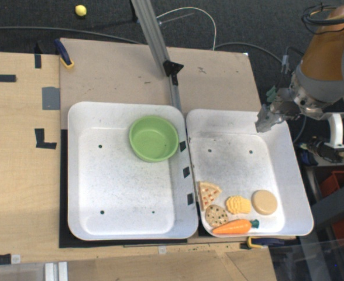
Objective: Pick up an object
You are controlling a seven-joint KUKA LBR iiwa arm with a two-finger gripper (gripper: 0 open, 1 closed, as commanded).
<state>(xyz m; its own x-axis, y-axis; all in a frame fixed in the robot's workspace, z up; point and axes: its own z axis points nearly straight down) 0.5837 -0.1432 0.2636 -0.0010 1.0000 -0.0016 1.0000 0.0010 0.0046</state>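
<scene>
**Inspector:** Arm's position, please.

**Assistant:** The arm (321, 57) enters at three o'clock. Its gripper (264, 123) hangs over the far right corner of the right bin (230, 151), roughly at two o'clock from that bin's centre. Nothing is visible between its tips; whether it is released or clenched I cannot tell at this distance.

**Inspector:** Why parked there?

**Assistant:** My judgement: it stands clear of the contents, either ahead of a descent or between attempts. No object lies beneath it.

**Inspector:** Contents of the right bin?

**Assistant:** Five items bunched along the near edge, at six o'clock. A pizza slice (207, 193), with a cookie (216, 215) just below it. A yellow corn piece (238, 204) sits beside them, a tan round biscuit (265, 202) at its right, and a carrot (233, 227) lies flat against the near wall. They sit close together, some touching, which could hinder a clean grasp.

**Inspector:** Left bin?

**Assistant:** The left bin (102, 174) holds one green bowl (154, 138), upright, at one o'clock from the bin's centre.

**Inspector:** Task status?

**Assistant:** Nothing lifted yet. The candidates lie well apart from the gripper, toward six o'clock.
</scene>
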